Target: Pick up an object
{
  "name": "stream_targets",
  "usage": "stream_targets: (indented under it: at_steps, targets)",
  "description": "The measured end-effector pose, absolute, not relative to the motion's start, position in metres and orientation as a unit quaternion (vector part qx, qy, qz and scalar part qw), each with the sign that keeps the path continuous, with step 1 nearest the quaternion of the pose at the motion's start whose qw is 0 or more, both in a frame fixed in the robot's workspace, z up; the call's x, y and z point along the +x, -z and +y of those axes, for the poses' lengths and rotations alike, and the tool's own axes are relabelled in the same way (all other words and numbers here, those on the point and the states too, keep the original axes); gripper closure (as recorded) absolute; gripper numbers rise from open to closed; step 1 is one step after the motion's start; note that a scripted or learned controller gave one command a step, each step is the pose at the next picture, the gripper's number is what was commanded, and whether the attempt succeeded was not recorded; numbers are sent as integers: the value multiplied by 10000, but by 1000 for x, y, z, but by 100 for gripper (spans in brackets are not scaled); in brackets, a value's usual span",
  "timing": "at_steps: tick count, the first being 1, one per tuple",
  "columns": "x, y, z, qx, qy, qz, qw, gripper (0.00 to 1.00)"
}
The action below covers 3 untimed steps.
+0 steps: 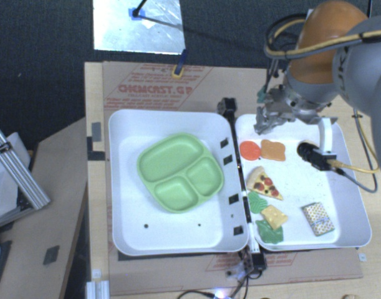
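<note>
Nearest in the right bin (355,226): cracker (318,218), cheese (274,216), pizza slice (264,184). Farther back: tomato slice (250,149), toast (273,150). Beyond, tool (265,124) hovering, nothing gripped, jaw state unclear. Approach step; next, descending onto toast.

Bench (65,161), cardboard sheet (156,86), two white bins (125,167)

The two white bins (171,120) look like smooth plastic, the green plate (179,171) is shiny plastic, the board (154,86) underneath is brown cardboard, and the square sheet (138,16) looks like shiny metal.
</note>
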<state>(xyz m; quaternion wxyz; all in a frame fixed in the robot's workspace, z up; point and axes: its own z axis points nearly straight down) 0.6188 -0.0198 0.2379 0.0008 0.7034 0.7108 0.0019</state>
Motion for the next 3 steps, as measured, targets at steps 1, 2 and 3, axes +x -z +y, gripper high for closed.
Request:
stream_targets:
  at_steps: [1, 2, 3]
  targets:
    - [610, -217, 3, 7044, -2, 7098, -3, 100]
    - [621, -229, 16, 7046, -13, 7096, 9, 100]
    - [606, -217, 6, 7070, 8, 7072, -3, 100]
